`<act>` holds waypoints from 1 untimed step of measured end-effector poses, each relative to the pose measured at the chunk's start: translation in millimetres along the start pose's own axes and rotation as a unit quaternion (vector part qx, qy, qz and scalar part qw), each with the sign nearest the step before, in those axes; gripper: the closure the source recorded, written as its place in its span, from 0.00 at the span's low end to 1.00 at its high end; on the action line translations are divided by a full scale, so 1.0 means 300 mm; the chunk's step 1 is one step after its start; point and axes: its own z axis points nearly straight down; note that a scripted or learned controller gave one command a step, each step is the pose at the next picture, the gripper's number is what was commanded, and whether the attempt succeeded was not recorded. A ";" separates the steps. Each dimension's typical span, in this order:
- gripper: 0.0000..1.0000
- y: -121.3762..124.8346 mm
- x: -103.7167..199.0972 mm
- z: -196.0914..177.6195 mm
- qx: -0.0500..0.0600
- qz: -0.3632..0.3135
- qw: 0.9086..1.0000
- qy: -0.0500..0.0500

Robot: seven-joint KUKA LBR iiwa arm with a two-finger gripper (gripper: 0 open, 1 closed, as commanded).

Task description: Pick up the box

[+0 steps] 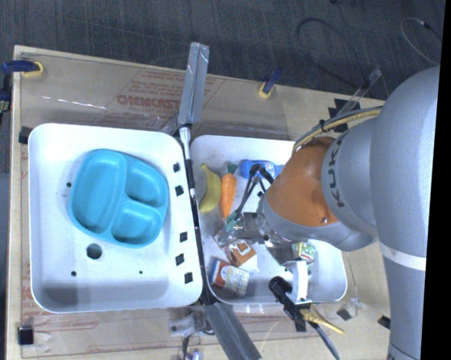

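A small orange-and-white box [241, 253] lies in the right bin [332, 287], near its middle. My gripper [236, 231] hangs low over that bin, just above and to the left of the box, very close to it. The grey arm with its orange band covers the bin's right half and hides what lies under it. Whether the box is between the fingers cannot be made out.
A second small carton with an orange label [230, 278] lies at the bin's front. A banana [208, 191], a carrot [227, 195] and a blue item [254, 169] sit at the back left. The left bin [49, 278] holds a blue divided plate [120, 197].
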 end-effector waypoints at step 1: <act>1.00 -0.008 0.014 0.031 0.000 -0.021 1.000 0.001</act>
